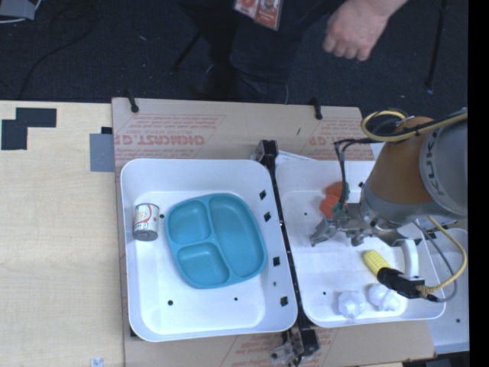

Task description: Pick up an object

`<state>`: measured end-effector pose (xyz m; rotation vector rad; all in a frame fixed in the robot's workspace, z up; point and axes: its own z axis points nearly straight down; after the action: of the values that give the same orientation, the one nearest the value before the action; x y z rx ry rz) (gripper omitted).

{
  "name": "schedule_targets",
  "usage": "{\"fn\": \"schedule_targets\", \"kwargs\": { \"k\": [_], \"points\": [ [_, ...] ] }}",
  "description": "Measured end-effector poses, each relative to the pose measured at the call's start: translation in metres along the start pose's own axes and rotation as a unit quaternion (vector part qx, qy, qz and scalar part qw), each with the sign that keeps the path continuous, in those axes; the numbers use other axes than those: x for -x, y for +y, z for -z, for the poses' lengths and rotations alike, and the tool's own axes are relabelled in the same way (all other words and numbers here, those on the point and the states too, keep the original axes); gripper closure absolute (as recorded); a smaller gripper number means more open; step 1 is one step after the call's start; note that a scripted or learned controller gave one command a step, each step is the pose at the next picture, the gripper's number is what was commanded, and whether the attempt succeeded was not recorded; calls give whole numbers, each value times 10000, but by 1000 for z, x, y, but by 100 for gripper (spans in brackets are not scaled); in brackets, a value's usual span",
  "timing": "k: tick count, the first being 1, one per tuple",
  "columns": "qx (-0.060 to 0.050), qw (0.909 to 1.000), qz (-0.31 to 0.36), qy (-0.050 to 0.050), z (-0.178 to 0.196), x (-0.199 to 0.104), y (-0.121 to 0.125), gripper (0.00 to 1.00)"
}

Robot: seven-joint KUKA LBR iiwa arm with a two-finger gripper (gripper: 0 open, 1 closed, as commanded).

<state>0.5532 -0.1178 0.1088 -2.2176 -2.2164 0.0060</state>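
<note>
The arm [412, 174] reaches in from the right over the right bin [306, 281], its orange band above the wrist. The end effector [325, 232] sits low over bare white floor in the left half of that bin, close to the divider between the two bins; at this angle I cannot tell whether it is open or closed.

The objects within its reach all lie in the right bin:
- an orange-red object [333, 199] just beyond the end effector, toward the back wall and partly hidden by the wrist
- a yellow ridged piece [374, 261], like a small corn cob, nearer the front and under the arm
- two crumpled white lumps [351, 304] near the front wall, side by side, the second [386, 297] to the right of the first

The left bin [153, 312] holds a blue divided plate [218, 239] lying flat in the middle, and a small can [146, 222] against the left wall, just beside the plate's edge.

Both bins rest on a cardboard sheet [229, 132] on the pale wooden table [53, 243]. Behind the table a person's hand [355, 25] hangs over the dark floor, with a badge [260, 1] to its left
</note>
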Motion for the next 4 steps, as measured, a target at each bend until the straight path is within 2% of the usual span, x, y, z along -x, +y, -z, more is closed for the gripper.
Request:
{"fn": "schedule_targets", "kwargs": {
  "k": [1,3,4],
  "points": [
    [5,10000,-29,0,12,2,0,100],
    [55,10000,2,-15,134,12,-4,100],
    [34,10000,5,-9,169,13,-4,100]
  ]
}}
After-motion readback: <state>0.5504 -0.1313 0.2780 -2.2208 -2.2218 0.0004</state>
